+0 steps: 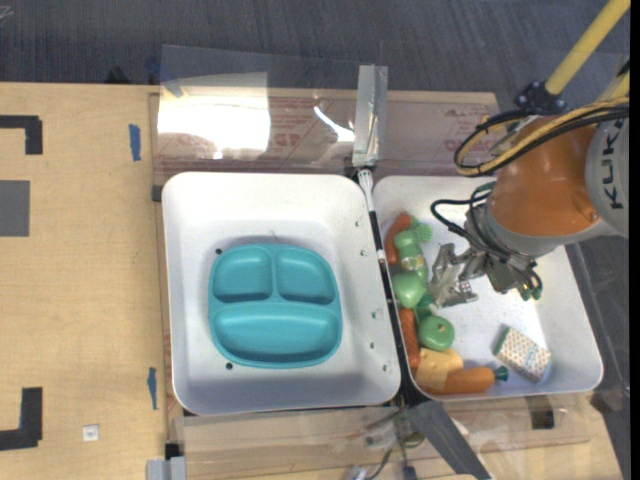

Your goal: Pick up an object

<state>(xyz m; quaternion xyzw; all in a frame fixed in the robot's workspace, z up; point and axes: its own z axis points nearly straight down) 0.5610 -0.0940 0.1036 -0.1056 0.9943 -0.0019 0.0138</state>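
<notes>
- Green toy vegetable (408, 289) — the likeliest thing to be picked, lying in the right bin (580, 318) against its left wall, in a column of toy food pieces.
- Column of toys along that same wall: a green piece (409, 238) at the far end, an orange carrot-like piece (412, 260) beside it, the green toy vegetable in the middle, a round green piece (436, 331) nearer the camera, then a tan piece (436, 366) and an orange carrot (470, 378) at the near wall.
- Patterned block (523, 352) — lies apart from the column, toward the right bin's near right corner.
- Gripper (452, 280) — metallic, hanging just right of the green toy vegetable, low over the bin floor; nothing can be seen between its fingers, and how far they are spread cannot be told from above.
- Teal divided plate (274, 303) — sits in the left bin (190, 208), untouched and outside the present action.
- Step in hand — judged to be the approach, with no grasp yet made.
- Next move — shift toward the left wall to centre over one piece, descend, and close; crowding against the wall leaves little room for a finger.
</notes>
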